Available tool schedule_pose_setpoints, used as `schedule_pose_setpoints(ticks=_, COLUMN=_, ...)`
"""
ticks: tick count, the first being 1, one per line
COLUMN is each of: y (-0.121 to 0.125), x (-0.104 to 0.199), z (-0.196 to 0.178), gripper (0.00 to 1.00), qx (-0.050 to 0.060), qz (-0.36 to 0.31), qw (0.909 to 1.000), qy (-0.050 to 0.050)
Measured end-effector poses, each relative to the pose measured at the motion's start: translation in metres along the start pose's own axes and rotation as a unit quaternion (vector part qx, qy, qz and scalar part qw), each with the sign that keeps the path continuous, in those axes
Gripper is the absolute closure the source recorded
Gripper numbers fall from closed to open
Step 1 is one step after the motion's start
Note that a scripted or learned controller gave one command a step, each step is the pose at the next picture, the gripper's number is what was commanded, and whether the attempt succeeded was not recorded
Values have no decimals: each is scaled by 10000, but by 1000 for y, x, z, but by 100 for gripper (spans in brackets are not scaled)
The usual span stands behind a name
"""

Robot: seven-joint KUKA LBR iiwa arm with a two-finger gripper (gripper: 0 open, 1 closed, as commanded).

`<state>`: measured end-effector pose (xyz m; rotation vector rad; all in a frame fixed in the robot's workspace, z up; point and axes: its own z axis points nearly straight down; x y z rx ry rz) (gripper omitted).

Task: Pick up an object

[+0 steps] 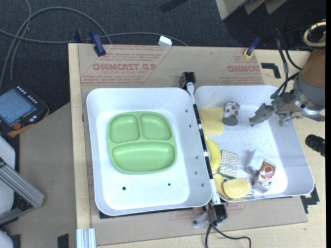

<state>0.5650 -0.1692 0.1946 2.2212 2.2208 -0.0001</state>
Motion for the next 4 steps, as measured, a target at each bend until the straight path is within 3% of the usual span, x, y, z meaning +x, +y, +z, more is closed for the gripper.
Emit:
schedule_pose_setpoints(ticks=1, y=73, x=48, z=55, gripper=0, qx=-4, qz=-8, qw=10000, qy=2)
schedule_pose_setpoints(ticks=2, y=89, x=55, z=109, gripper=0, qx=2, qz=-7, qw=10000, qy=1)
schedule_pose_setpoints(ticks=3, y=102, x=62, z=110, gripper=0, qx=-8, qz=-8, qw=10000, qy=-2)
schedule_pose_setpoints(ticks=4, y=102, x=62, z=99, gripper=100, qx=-19, qz=-14, qw=10000, qy=-10)
